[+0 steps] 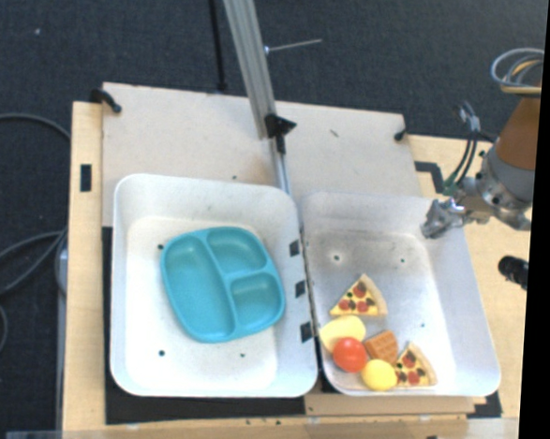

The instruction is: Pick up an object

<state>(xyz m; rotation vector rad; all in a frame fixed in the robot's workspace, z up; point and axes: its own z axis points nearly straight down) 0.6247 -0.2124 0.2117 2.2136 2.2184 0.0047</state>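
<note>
Gripper (441, 219) over right bin (372, 244), which contains toy food (349, 353).

Probably a robotics lab: plywood bench (243, 137), aluminium mast (253, 58), loose cables (10, 252), carpet.

Even, bright overhead light, soft shadows, slightly blurry.

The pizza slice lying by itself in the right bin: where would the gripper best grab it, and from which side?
Probably straight from above. The flat triangular toy pizza slice lies apart from the other toy foods, with bare floor of the right white bin around it. Closing the two-finger gripper across the two long edges, near the narrow tip, seems best: the wide crust end may be too broad.
</note>
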